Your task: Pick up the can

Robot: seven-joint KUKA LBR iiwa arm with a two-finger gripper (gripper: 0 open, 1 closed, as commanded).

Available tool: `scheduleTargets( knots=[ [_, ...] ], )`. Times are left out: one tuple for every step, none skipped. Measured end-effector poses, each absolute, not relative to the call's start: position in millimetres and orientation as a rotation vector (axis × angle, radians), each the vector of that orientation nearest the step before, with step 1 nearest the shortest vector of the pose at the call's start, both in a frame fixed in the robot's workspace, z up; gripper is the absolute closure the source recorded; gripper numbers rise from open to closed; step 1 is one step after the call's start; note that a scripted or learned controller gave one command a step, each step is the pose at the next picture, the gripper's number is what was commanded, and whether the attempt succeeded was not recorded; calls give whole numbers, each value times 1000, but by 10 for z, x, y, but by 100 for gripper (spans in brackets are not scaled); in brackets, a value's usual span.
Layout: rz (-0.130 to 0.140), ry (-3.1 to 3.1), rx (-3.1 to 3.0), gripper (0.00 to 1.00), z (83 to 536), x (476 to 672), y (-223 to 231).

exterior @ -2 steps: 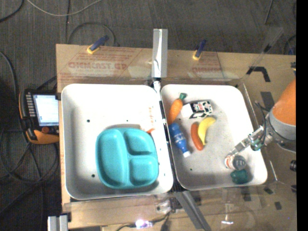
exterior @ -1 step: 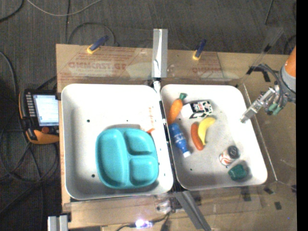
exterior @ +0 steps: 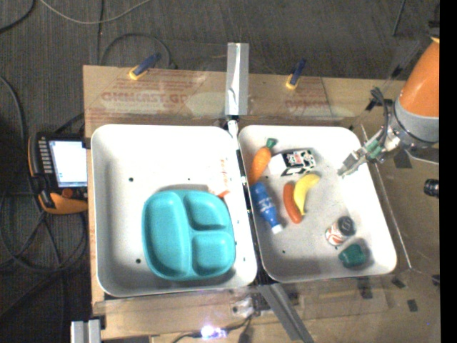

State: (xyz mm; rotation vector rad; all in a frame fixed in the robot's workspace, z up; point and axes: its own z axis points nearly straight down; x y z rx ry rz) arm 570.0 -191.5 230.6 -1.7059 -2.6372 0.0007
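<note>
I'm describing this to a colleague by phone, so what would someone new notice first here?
The big turquoise divided plate in the left bin stands out most. Next comes the cluster in the right bin: carrot, blue bottle, banana, and the can near its front right corner.

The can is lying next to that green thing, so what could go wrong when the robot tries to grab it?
1. The can lies tipped over near the green object, so the gripper might bump or grab that instead.
2. Lying on its side, the can could roll away when touched.
3. It sits close to the right bin's wall, so there may be little room for the gripper to come down.
</note>
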Motion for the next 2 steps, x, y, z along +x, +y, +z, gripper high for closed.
scheduleTargets(
  knots=[
    [2,-2634,-1714,100,2613,6693,-2153],
    [5,-2843,-1349,100,3545,6609,-2239]
  ],
)
